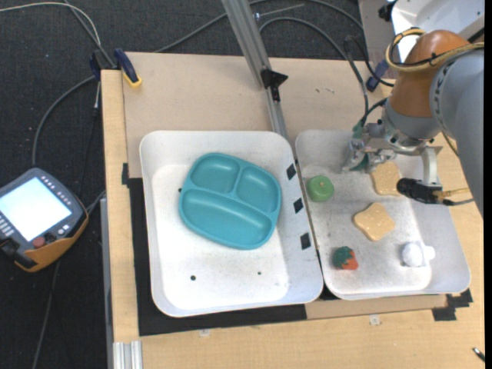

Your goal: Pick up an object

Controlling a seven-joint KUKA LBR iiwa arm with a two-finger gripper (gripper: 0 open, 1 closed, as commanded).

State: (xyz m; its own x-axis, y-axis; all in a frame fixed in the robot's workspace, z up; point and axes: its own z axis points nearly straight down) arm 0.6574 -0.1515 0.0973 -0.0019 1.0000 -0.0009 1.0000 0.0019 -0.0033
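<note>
In the right bin [442,279] lie a green round piece [320,188], a tan bread-like piece [374,221], a second tan piece [385,179], a red and green strawberry-like toy [345,258] and a small white object [413,254]. My gripper [364,158] hangs over the back of that bin. It is just left of the second tan piece and up and to the right of the green piece. Nothing shows held in it. A teal divided plate [231,200] rests in the left bin [165,283].
A slanted metal post [254,44] rises behind the bins, its foot between them. A blue and yellow clamp [127,68] grips the bench's back left corner. A handheld control pendant [34,217] lies on the floor at the left. Cables run across the floor.
</note>
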